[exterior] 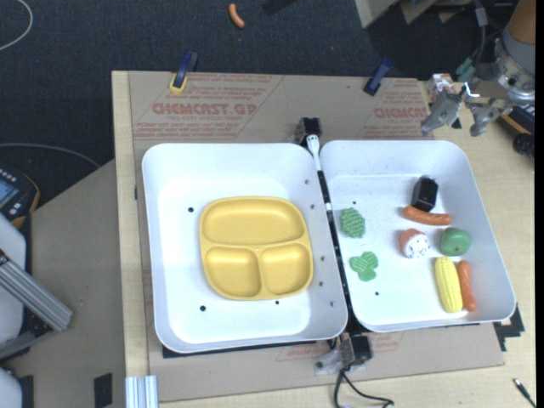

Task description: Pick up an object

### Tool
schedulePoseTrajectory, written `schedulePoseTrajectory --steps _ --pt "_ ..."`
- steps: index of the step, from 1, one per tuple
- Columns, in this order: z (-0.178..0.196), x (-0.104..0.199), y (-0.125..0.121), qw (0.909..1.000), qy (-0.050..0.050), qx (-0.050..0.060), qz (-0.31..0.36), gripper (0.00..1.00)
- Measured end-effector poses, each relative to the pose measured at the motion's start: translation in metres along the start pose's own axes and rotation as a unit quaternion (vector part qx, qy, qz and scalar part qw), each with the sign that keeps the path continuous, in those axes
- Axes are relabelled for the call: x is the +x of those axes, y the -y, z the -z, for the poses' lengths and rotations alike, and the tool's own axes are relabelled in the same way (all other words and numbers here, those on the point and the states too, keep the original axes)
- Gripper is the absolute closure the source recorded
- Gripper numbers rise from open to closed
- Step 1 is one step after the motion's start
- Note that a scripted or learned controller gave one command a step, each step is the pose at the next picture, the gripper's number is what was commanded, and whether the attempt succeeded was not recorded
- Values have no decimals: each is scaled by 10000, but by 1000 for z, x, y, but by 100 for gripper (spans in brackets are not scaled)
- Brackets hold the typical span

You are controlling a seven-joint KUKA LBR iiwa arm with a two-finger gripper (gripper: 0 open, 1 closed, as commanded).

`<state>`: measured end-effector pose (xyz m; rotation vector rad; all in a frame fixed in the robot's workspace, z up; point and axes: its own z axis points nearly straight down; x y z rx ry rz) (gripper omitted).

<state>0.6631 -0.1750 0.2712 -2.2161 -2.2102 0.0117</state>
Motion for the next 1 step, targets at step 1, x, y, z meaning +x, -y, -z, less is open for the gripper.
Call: schedulePoseTrajectory --steps 1 --pt "8 0 -2 10000 15 -65 14 0"
